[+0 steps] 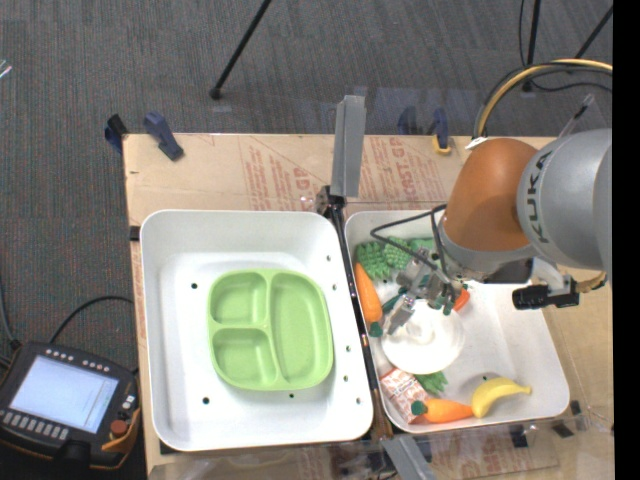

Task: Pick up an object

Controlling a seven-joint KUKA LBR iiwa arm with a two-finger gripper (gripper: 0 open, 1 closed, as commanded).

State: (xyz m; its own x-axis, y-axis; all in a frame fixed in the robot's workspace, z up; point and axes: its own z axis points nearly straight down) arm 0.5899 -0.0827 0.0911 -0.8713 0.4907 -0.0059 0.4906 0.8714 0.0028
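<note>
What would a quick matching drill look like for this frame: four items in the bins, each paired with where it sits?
Items:
1. green divided plate
2. banana
3. white dish
4. long carrot

Places:
A. near right corner of the right bin
B. middle of the left bin
C. along the right bin's left wall
D. right bin, just under the gripper

Pairs: 1-B, 2-A, 3-D, 4-C
</note>
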